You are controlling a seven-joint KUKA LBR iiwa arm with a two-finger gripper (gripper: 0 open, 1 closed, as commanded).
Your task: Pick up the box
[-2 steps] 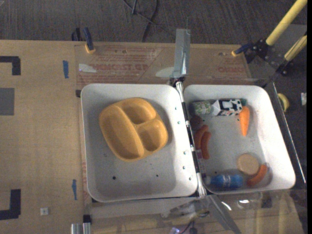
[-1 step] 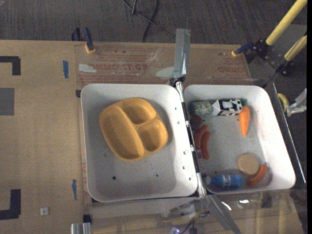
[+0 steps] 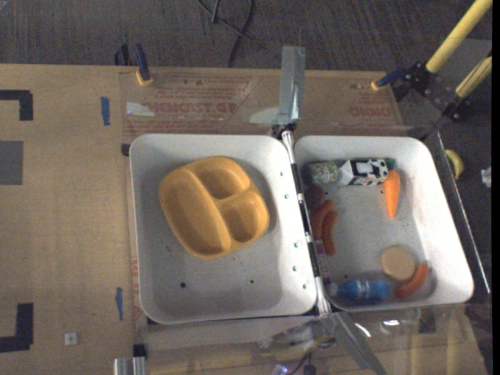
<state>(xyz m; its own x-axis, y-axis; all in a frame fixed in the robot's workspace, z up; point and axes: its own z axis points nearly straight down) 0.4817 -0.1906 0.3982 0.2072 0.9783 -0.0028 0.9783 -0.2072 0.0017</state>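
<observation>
1. The box [image 3: 351, 171] lies on its side in the right bin [image 3: 437, 209], against the far wall, in the upper middle-right of the frame. Its left part is green and its right part carries black and white patches; any print on it is too small to read.
2. A carrot [image 3: 392, 193] lies just beside the box's right end, pointing down the frame; whether the two touch is hard to tell.
3. Two red-orange sausage-like pieces [image 3: 325, 225] lie near the right bin's left wall, below the box and apart from it. Their exact kind is unclear.
4. At the lower edge of the right bin lie a blue bottle [image 3: 362, 291], a round tan disc [image 3: 398, 263] and an orange piece [image 3: 414, 281] partly tucked under the disc, so its full shape is hidden.
5. The left bin [image 3: 156, 287] holds a yellow divided plate [image 3: 214, 216] with three compartments, slightly tilted in the frame.
6. Both bins sit on a cardboard-covered worktop [image 3: 62, 209]; its printed red lettering above the bins is blurred.
7. A yellow-handled clamp [image 3: 449, 45] stands at the upper right, cut off by the frame edge.
8. Shiny, blurred hardware [image 3: 344, 342] at the bottom centre cannot be made out.
9. The state of the jaws cannot be told here.
</observation>
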